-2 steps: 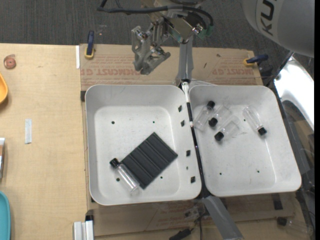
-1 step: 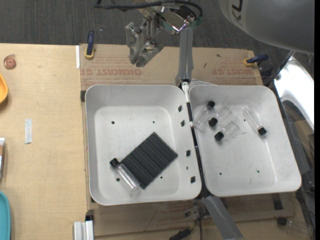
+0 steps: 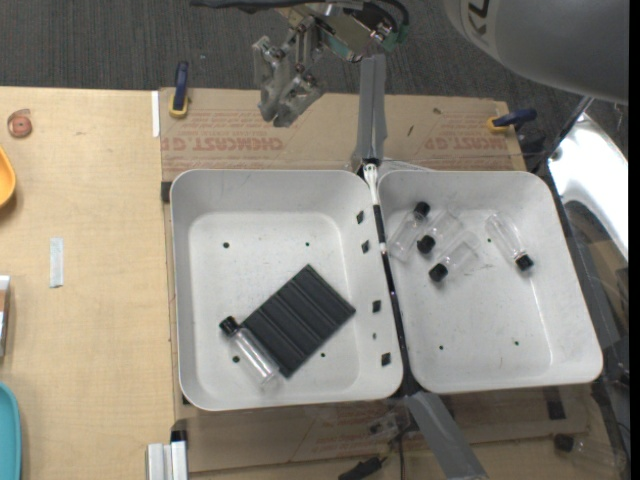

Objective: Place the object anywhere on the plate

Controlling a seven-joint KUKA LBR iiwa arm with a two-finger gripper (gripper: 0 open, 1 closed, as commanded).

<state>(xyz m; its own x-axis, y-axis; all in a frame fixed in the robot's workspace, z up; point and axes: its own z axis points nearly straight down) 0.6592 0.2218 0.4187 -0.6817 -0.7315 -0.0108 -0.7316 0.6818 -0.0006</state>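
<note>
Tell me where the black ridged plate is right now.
The black ridged plate lies tilted in the left bin, toward its near edge, with a clear vial touching its lower-left side.

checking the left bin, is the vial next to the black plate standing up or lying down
Lying down. The clear vial rests on its side on the left bin floor, black cap toward the upper left, its body along the black ridged plate edge.

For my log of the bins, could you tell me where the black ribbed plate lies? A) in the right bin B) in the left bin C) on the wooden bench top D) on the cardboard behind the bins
B: the black ribbed plate lies tilted on the floor of the left bin, with a clear vial at its lower-left edge.
</note>
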